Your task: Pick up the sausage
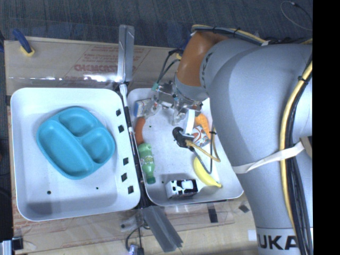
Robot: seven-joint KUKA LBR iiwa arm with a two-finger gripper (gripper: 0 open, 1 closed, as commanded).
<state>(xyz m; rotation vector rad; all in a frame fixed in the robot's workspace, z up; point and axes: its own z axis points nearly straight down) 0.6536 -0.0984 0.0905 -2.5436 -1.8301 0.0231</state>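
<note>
at the right bin [159, 195]: sausage [139, 130] lay along its left wall, far half, just beyond the green bottle [146, 162].
hand [172, 108]: hung over the bin's far end, right of the sausage and near it; open or closed, i could not tell.
risk: a descent there likely missed, since the sausage hugged the wall and a finger could strike the rim.
crowding: bottle touched the sausage's near end; banana [204, 175] lay well right.
</note>
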